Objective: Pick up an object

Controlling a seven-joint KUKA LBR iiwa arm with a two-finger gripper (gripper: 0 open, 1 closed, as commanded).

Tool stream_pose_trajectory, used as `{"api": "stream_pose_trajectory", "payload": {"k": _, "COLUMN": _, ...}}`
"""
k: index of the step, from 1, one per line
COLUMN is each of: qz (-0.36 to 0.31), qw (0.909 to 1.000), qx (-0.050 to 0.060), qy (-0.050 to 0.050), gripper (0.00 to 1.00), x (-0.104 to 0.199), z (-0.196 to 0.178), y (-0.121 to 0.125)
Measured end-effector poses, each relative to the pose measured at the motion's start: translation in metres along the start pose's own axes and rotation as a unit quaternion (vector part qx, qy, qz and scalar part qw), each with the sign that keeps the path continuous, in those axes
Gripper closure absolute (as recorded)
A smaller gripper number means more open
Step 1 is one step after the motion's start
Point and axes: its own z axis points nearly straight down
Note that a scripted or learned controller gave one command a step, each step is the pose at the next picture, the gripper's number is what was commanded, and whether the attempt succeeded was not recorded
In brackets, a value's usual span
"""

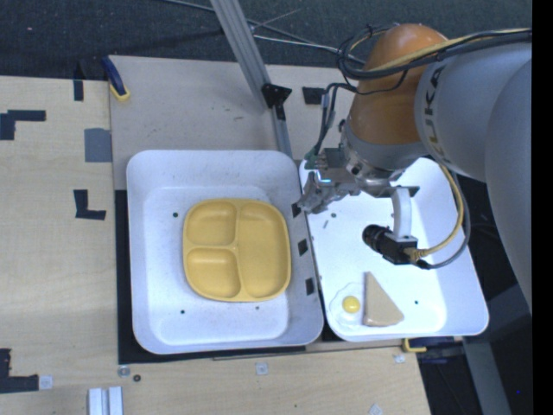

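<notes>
Tan wedge-shaped piece [379, 301] lying flat, lower right of frame; small yellow round object [350, 303] just beside it on its left; yellow three-compartment plate [236, 249] flat, lower center-left.

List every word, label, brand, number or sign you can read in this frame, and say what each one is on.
None: no readable text anywhere.
The yellow divided plate, the tan wedge, the small yellow round piece and both white bins show no lettering.
The dark tape pieces on the bench are plain marks, not characters.
</notes>
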Motion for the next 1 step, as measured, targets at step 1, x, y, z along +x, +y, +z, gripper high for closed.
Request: {"api": "stream_pose_trajectory", "payload": {"k": 1, "qz": 0.001, "qw": 1.0000, "qx": 0.001, "qy": -0.001, "gripper": 1.00, "x": 0.0505, "z": 0.0175, "y": -0.0033}}
